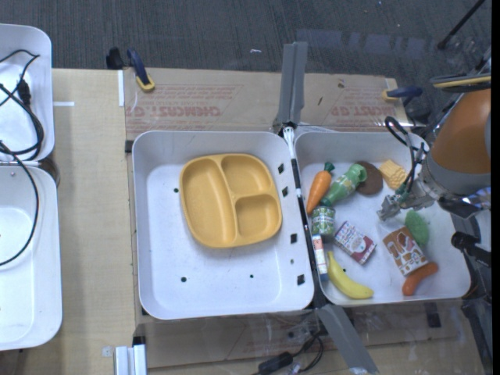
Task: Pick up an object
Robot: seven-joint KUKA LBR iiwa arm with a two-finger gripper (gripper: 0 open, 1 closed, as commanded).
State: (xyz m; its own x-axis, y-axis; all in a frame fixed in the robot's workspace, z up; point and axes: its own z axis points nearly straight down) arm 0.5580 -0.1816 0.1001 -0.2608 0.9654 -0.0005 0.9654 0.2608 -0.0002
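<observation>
My gripper (397, 205) hangs low over the right bin (380, 281), in its right half, with the orange-banded arm (462, 139) above it at the right edge. Just below it lie a green lumpy toy (417, 227) and a red-and-white snack packet (405, 250). A yellow wedge (393, 173) and a brown disc (370, 180) lie just beyond it. Farther left in that bin are a carrot (318, 190), a green bottle (344, 184), a small can (323, 220), a red box (355, 242), a banana (348, 281) and an orange sausage (419, 280). I see nothing held.
The left bin (156, 287) holds a yellow divided plate (230, 200). A grey bar (292, 92) rises between the bins at the back. White trays with black cables (19, 108) stand at the far left. Clamps (141, 73) sit on the cardboard behind.
</observation>
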